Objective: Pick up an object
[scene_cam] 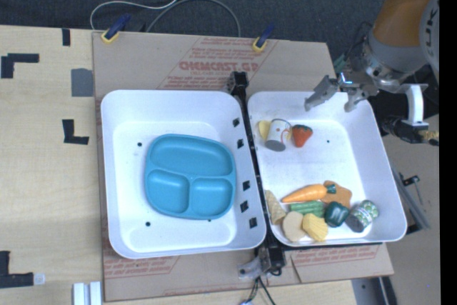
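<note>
My gripper hangs above the far edge of the right bin, its two fingers spread open with nothing between them. Below and to its left lie a small white cup, a yellow piece and a red strawberry. Along the bin's near side sits a pile: an orange carrot, a green vegetable, a yellow corn piece, a beige round piece, a dark green item and a grey-green can.
The left bin holds a blue divided plate. A black divider with clips runs between the bins. Both bins rest on a cardboard sheet on the wooden bench. A cable loops at the back.
</note>
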Controlling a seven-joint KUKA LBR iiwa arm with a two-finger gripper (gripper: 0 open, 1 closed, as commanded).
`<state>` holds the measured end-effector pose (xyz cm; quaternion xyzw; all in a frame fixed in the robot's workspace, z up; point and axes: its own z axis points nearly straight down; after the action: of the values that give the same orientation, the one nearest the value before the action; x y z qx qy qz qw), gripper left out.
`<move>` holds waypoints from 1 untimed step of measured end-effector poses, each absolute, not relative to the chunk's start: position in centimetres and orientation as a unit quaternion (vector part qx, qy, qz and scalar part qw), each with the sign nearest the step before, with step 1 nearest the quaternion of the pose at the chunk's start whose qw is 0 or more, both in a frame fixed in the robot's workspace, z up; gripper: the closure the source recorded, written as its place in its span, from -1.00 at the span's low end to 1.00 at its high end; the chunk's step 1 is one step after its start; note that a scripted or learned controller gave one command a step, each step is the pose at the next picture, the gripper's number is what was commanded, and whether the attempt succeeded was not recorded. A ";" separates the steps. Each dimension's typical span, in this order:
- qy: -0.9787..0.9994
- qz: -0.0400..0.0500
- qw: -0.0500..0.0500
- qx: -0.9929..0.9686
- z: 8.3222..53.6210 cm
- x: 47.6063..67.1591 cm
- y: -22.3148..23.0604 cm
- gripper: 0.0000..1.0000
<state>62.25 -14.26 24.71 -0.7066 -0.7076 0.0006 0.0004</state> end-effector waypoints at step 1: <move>-0.708 0.003 0.004 -0.706 15.3 61.3 -13.0 -1.00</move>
<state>61.26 -13.00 15.34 -0.7065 -0.7077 0.0032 0.0041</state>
